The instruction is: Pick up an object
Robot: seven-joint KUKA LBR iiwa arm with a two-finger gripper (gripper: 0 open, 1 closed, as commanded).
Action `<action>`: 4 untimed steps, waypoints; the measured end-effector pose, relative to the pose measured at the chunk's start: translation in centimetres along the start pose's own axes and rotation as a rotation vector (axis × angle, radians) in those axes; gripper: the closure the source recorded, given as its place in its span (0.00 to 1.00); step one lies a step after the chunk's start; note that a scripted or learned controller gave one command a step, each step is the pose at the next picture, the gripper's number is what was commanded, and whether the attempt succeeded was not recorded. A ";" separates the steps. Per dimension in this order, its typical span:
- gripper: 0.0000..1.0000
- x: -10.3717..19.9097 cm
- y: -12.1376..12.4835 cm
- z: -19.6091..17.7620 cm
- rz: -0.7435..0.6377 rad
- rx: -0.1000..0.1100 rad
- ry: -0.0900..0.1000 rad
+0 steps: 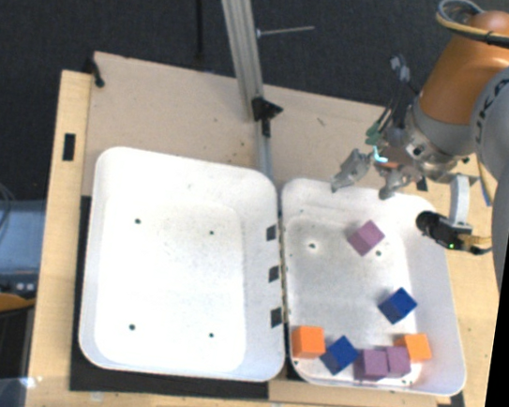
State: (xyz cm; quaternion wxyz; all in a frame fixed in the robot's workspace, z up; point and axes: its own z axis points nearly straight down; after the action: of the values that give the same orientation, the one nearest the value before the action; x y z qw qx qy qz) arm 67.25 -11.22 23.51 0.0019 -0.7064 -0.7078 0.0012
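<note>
Here the grey arm with its orange band reaches in from three o'clock, and its two-finger gripper (370, 180) hangs over the twelve o'clock rim of the right-hand shallow white bin (442, 283), fingers spread wide with nothing between them. Just toward six o'clock from it, apart from the fingers, a light purple foam cube (365, 236) lies tilted on the bin floor. Further toward five o'clock sits a dark blue cube (398, 305). Along the six o'clock wall runs a row: an orange cube (309, 341), a second blue cube (340, 354), two purple cubes touching each other (384, 363), and a second orange cube (418, 346) just beside them. The left-hand white bin (109, 224) lies at nine o'clock, touching its neighbour.
</note>
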 end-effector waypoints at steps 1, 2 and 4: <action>0.00 -0.1 0.1 -0.3 -0.002 -0.004 -0.003; 0.00 -1.0 -0.2 5.6 0.003 -0.001 -0.004; 0.00 -1.8 0.0 13.8 0.002 -0.005 -0.004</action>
State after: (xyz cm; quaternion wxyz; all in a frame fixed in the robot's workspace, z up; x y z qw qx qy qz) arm 67.16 -12.98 9.72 -0.0013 -0.7070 -0.7072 0.0008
